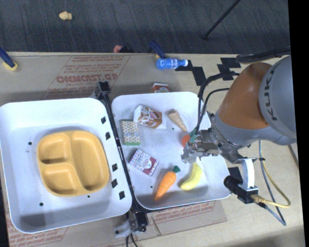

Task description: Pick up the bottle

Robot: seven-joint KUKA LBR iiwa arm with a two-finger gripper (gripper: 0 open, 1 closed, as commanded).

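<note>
My gripper is low in the right bin, at its right side, under the grey and orange arm. It hangs just above the yellow banana, and right of it lies the carrot. A small red-orange object, partly hidden by the wrist, lies against the gripper's upper left; I cannot tell what it is. A small blue bottle-like thing lies on the cardboard behind the right bin, outside it and far from the gripper.
The right bin also holds a tan cone, a brown and white carton, a green packet and a pink packet. In the left bin sits a yellow divided plate. Blue clamps grip the back edge.
</note>
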